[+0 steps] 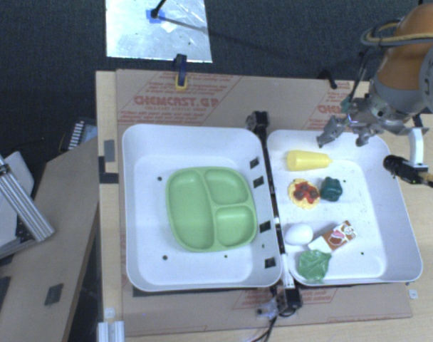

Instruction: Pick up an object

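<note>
Above the right bin's (387, 255) far rim, the claw (348, 130) hangs open and empty; descending here, it could strike the rim, missing the yellow corn cob (307, 160).

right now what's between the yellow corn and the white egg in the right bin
In the camera view, a small pizza toy lies between the yellow corn and the white egg.

We look down from one fixed camera above the bench (330, 84), angled at a slant. Both white bins fall in frame: the left bin (142, 191) and the right bin (387, 226). The arm (409, 55) enters from our right.
</note>
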You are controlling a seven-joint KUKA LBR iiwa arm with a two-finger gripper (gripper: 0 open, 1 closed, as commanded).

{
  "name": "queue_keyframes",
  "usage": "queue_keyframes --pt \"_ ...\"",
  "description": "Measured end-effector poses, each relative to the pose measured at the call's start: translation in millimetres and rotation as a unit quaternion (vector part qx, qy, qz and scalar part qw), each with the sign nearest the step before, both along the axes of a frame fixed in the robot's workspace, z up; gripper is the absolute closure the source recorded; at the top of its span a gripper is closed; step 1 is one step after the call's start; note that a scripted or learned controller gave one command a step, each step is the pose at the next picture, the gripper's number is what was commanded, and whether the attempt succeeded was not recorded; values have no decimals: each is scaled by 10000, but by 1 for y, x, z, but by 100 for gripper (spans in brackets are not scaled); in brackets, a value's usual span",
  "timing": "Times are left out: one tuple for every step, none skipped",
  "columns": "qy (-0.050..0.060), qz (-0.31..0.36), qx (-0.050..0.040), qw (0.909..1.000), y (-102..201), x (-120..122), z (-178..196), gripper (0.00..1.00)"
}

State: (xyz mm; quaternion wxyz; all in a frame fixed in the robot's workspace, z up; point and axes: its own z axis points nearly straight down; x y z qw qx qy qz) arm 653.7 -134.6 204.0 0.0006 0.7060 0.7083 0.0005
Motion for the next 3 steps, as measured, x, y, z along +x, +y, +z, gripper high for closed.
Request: queue_keyframes --pt "12 14 1 10000 5 1 -42 0" --pt "1 14 2 10000 1 9 -85 0" --pt "-77 17 -19 10000 0 14 -94 0"
